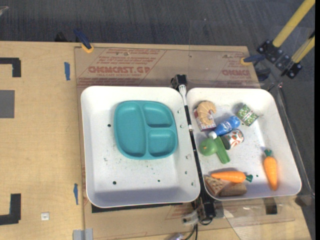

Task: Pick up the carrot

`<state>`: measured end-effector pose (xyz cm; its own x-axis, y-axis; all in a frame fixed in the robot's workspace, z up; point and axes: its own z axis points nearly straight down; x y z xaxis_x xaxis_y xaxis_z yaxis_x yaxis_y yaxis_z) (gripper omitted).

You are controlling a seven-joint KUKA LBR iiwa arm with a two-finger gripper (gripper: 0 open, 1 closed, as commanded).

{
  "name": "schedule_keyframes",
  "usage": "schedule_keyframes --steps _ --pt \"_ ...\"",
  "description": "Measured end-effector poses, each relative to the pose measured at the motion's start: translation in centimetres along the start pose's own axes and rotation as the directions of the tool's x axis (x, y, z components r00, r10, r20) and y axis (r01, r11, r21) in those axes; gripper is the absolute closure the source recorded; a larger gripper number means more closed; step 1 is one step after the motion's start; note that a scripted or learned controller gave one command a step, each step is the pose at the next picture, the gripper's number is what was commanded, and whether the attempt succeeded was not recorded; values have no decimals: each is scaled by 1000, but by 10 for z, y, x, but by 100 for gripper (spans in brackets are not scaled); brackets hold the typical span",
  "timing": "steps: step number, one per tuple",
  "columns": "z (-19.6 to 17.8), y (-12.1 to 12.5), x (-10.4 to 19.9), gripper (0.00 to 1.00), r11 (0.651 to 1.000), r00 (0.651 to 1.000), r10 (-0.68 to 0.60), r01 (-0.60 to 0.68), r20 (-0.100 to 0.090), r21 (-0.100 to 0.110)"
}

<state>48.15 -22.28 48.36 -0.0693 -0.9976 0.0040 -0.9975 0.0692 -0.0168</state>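
We can make out faint reddish lettering on the clear sheet (120, 64) beyond the bins, too blurred and mirrored to read reliably.

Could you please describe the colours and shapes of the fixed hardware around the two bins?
Two yellow struts slant across the upper right corner and meet black clamps. Small blue clips with orange tips pin down the brown board, which carries red print. A black bracket sits at the far end of the seam between the white bins.
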Motion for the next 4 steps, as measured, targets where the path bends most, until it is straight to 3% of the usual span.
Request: schedule_keyframes --steps 1,2,3,4 --pt "134 3 -1 0 912 912 -409 410 16 -12" --pt "120 0 -3 100 913 913 -407 407 12 -3" --pt "121 0 -3 0 913 913 -407 407 13 -3" --pt "205 7 -33 0 649 649 -760 761 23 -7"
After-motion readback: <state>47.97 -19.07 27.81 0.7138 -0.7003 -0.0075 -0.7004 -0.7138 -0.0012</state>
